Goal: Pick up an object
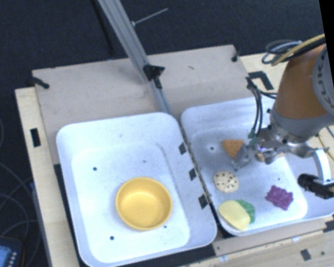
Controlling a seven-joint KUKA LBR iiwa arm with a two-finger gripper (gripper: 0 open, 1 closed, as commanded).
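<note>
Hovering low in right bin (194, 125), pincer (246, 155) just beside orange wedge (233, 147); finger spread impossible to tell.

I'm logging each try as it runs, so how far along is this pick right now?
Done: the arm has reached into the right bin, with the pincer low beside the orange piece. In hand: nothing that I can see. Left: the grasp and lift; the cookie, purple piece and yellow-green piece lie on the bin floor, and the yellow bowl sits in the left bin.
</note>
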